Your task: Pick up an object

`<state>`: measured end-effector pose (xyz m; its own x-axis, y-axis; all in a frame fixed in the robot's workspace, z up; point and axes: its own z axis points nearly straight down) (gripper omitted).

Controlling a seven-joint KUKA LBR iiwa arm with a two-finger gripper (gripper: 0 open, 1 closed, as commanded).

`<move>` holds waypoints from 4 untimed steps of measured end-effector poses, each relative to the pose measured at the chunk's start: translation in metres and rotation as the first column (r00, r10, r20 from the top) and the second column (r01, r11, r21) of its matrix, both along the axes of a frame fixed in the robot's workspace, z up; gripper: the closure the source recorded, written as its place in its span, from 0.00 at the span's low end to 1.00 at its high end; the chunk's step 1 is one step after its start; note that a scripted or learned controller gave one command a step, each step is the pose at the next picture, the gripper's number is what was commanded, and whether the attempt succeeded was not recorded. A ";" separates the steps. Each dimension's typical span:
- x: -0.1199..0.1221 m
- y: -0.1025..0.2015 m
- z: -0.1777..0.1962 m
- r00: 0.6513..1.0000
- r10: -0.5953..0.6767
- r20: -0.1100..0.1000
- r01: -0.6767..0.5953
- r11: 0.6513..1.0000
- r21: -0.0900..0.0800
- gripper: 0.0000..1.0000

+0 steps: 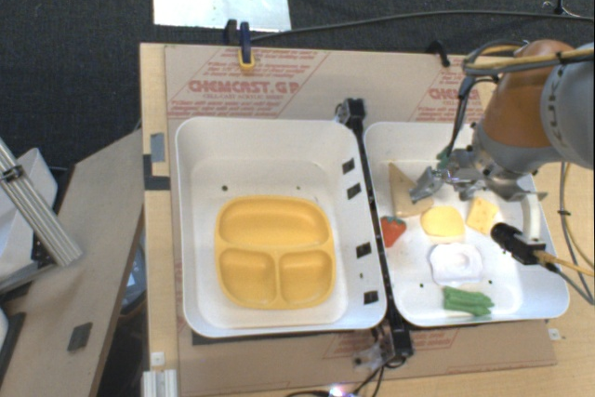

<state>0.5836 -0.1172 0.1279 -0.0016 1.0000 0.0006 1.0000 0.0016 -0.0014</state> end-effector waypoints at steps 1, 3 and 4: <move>0.003 0.001 -0.041 1.000 -0.001 0.005 0.001 1.000 0.002 0.00; 0.010 -0.002 0.019 1.000 0.002 0.007 -0.002 1.000 -0.002 1.00; 0.012 -0.012 0.068 1.000 0.001 0.008 -0.001 1.000 -0.002 1.00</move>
